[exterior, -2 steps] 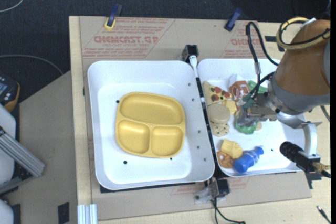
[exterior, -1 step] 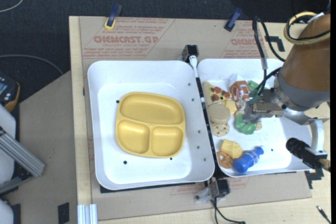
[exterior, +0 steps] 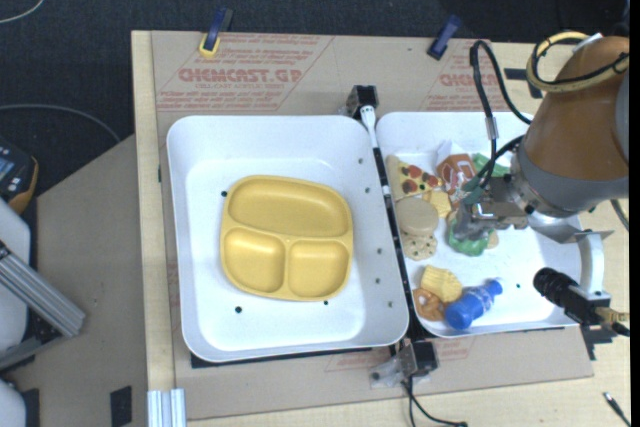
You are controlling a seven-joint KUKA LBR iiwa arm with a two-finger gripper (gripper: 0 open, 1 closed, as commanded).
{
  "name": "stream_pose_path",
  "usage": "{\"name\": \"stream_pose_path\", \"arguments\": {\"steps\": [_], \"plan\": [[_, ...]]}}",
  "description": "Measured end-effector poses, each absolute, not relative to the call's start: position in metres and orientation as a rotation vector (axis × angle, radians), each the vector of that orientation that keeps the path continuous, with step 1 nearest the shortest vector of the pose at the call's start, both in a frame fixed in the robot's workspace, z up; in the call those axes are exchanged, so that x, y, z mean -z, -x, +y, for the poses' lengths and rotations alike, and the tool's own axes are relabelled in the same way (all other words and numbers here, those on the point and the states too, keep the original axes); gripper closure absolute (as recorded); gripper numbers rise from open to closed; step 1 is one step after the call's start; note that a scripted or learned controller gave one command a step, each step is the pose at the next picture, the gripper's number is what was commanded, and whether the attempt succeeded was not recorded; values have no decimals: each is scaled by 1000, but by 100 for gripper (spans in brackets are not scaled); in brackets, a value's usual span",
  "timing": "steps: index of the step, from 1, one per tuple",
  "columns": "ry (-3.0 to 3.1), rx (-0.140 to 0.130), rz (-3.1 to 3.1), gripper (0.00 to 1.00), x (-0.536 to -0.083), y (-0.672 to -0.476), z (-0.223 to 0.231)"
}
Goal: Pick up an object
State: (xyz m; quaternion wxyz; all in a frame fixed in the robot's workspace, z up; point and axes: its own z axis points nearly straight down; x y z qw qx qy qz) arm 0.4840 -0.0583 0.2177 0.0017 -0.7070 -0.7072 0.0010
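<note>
One arm [exterior: 575, 130] bent over right bin [exterior: 520, 310] | hand [exterior: 478, 218] low above green toy [exterior: 468, 237] | grip perhaps narrow, cannot tell

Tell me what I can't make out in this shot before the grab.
- Gripper: fingers lost against the green toy; whether it grips is unclear.
- Right bin: its right side is covered by the arm.
- Toys near the divider: too small and piled to identify.

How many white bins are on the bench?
2: the left bin holds a yellow tray; the right bin holds small items under the gripper.
</note>
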Motion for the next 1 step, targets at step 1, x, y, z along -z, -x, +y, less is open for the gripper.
{"name": "stream_pose_path", "arguments": {"steps": [1], "plan": [[2224,3,-2224,100,-236,-484,-67]]}}
